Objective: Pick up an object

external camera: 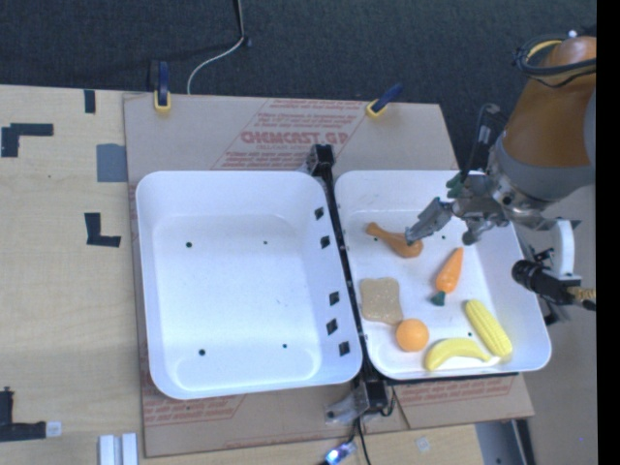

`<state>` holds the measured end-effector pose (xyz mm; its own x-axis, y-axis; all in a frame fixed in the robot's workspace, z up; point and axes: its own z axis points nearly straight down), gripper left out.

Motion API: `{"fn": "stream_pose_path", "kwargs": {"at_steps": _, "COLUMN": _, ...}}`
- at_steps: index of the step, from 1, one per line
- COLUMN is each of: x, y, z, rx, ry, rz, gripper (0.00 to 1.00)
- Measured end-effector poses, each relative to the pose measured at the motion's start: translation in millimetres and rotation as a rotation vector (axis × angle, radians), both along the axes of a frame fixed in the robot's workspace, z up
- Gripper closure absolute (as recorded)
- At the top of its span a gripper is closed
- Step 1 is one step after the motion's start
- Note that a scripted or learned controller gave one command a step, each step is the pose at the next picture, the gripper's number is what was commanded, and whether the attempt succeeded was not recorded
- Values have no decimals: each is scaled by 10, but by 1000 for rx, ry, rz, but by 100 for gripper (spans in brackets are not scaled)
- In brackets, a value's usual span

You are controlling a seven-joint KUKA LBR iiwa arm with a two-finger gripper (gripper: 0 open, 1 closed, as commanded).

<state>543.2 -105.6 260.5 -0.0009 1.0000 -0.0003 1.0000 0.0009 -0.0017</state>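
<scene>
Gripper (438, 223) hangs low over the right bin (528, 352), one finger at the brown piece (395, 240); whether it grips cannot be told. Lying apart below are corn (487, 328), banana (455, 353), bread slice (381, 299), carrot (449, 271) and orange (412, 334). Left bin (160, 197) sits alongside.

arm (547, 134): grey rounded casing with a broad orange band above the wrist
cable (539, 51): black loop lying over the top of the orange band
wrist: dark grey metal block with small fittings, at the arm's left end
gripper (455, 223): two slim dark grey fingers
side mount (547, 277): white bracket carrying a black cylindrical part, on the arm's near side
</scene>
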Motion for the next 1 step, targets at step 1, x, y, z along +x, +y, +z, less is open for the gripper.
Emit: {"fn": "stream_pose_path", "kwargs": {"at_steps": 1, "x": -527, "y": 659, "z": -716, "rx": 4, "ry": 11, "rz": 4, "gripper": 0}}
